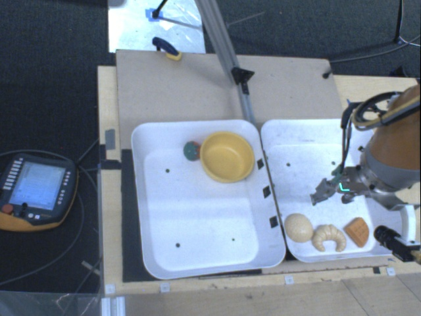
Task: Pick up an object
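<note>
In the right bin (296, 143), near its front edge, lie a pale round bun (298, 228), a cream croissant (329, 237) and an orange-brown waffle-like piece (358, 232). My gripper (322, 193) hangs over that bin's middle, just above and behind the croissant, with nothing seen between its fingers. A yellow bowl (227, 157) sits at the back of the left bin (164, 229), and a small green and red ball (191, 151) rests against the bowl's left side.
A grey pole (223, 45) slants across the cardboard sheet behind the bins. A teach pendant (34, 189) lies on the floor to the left. Black clips mark the seam between the bins.
</note>
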You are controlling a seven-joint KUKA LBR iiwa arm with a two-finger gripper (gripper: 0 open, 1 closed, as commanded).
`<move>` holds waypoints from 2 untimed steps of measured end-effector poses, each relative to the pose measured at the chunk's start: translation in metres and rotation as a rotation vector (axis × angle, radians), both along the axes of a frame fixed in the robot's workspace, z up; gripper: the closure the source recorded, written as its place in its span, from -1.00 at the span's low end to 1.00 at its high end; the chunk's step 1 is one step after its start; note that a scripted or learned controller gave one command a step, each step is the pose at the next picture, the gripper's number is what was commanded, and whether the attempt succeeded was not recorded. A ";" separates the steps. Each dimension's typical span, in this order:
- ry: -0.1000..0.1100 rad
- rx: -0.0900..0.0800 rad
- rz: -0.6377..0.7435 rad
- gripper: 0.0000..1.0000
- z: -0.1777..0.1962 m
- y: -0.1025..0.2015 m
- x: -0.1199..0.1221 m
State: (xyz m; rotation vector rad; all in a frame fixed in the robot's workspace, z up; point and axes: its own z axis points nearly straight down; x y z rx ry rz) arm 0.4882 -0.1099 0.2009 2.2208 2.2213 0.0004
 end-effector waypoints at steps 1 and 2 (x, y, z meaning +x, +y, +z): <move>0.000 0.000 0.000 -1.00 0.000 0.000 0.000; 0.003 0.000 -0.001 -1.00 -0.043 -0.006 -0.001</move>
